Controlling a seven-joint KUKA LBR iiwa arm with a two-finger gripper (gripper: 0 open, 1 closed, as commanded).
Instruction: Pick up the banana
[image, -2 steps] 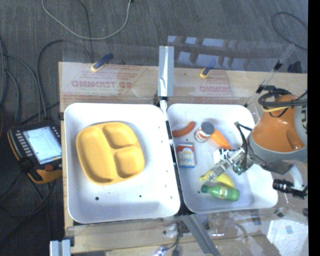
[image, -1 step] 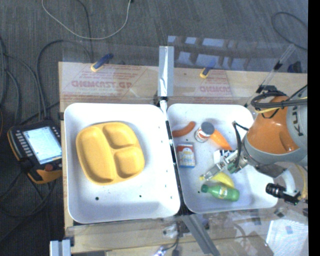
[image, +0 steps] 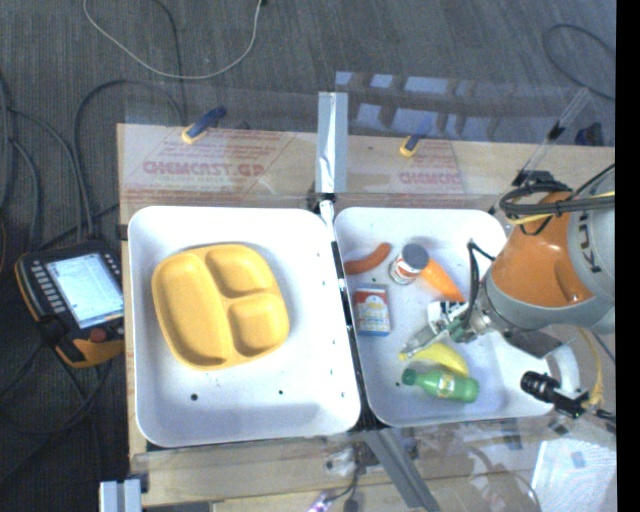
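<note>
Left of the white bins' (image: 345, 400) divider sits a yellow tray (image: 220, 303); right of it, a yellow banana (image: 445, 354), green bottle (image: 441, 384), orange carrot (image: 438, 278).

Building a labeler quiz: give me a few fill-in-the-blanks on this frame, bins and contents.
1. The yellow divided tray lies in the ___ bin.
2. The banana lies in the right bin, just above the ___ bottle.
3. The gripper hangs right over the ___.
4. The tray has ___ compartments.

Missing words: left; green; banana; three
</note>
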